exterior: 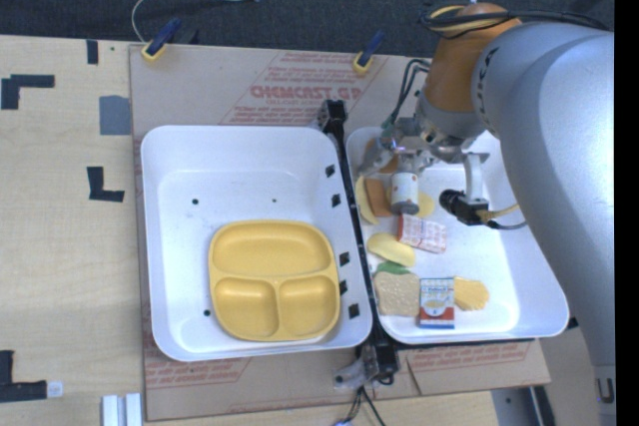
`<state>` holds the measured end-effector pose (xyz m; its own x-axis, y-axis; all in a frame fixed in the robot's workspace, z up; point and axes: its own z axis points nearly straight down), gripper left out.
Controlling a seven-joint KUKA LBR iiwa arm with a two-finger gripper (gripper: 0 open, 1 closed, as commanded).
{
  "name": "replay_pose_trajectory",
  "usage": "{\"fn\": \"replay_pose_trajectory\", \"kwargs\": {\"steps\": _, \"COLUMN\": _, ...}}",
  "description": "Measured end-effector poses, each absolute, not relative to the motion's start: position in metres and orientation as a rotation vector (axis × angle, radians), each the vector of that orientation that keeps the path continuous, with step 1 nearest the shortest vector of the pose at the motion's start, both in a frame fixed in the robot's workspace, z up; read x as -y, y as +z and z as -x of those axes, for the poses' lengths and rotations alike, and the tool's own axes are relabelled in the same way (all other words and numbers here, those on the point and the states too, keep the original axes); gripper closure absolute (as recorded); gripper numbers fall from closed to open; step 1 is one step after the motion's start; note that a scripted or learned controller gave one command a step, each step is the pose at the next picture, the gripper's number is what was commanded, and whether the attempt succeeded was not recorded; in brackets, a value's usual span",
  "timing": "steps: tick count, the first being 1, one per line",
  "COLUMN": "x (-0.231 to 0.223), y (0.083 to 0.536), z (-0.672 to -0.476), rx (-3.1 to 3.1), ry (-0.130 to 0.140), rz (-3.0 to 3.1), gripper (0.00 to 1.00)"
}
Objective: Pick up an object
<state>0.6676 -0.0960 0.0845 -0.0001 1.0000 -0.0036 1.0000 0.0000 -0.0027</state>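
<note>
Over the right bin [539,309], the hand [403,198] touches food items; its opening is unclear.

Glossy white plastic bins [170,175], smooth matt yellow plastic tray [272,276], brushed grey metal arm [559,105], pale wood-grain bench [60,254]

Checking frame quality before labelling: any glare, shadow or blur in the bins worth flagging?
Camera view: lighting is even and soft; the glossy yellow plastic divided tray in the left shallow white bin shows mild sheen, no blown-out glare. The big grey arm is close to the lens and slightly soft, and covers part of the right white bin. The small food items beneath the gripper are low-detail.
</note>
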Motion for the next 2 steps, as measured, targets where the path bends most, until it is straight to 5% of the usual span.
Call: {"fn": "replay_pose_trajectory", "kwargs": {"steps": 2, "x": 0.1004, "y": 0.0846, "z": -0.6682, "rx": -2.222, "ry": -0.002, "rz": -2.220, "gripper": 0.00}}
